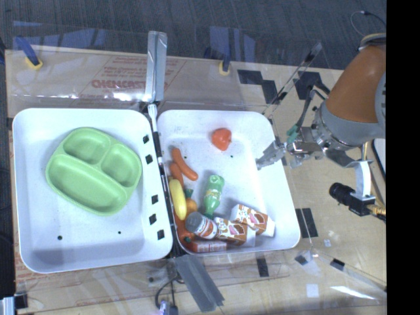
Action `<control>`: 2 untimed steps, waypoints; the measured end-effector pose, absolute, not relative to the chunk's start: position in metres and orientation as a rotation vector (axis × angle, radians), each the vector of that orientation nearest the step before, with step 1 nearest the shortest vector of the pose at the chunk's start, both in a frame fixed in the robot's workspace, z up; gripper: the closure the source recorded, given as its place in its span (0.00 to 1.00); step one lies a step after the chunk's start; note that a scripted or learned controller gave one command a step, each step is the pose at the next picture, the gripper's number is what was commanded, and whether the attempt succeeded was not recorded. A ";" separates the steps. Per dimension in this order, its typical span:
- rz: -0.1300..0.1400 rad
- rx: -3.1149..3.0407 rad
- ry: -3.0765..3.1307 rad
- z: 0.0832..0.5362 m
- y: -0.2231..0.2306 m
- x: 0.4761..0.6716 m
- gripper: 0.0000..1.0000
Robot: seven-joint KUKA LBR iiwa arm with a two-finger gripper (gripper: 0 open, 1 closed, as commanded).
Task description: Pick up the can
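On the surface [328, 254], the left bin [33, 241] holds a green divided plate [95, 169]. In the right bin [279, 195], a carrot [184, 164] and a banana [177, 199] lie along the left wall, with a green bottle [212, 193] just beside them and a red tomato [222, 137] apart near the back. The can [200, 226] lies on its side at the front, crowded between the banana, a carton [252, 220] and other packets. It looks stiff, smooth and likely slippery, fairly light; gripping across its round body seems best, though its neighbours leave little room. The pincer [279, 151] hangs over the bin's right edge, well apart from the can, and I cannot tell how wide it stands.
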State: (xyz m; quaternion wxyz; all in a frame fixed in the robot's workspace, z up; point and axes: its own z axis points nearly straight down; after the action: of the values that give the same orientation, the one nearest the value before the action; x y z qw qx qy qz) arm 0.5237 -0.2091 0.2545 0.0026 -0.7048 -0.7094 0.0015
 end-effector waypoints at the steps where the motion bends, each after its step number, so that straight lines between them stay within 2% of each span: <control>1: 0.005 -2.316 -2.118 0.251 -0.200 0.571 0.00; 2: 0.005 -2.419 -1.995 0.090 -0.172 0.502 0.00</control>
State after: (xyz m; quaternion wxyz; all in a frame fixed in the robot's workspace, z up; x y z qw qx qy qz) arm 0.5020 -0.1720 0.0903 0.0031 -0.7715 -0.6362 0.0017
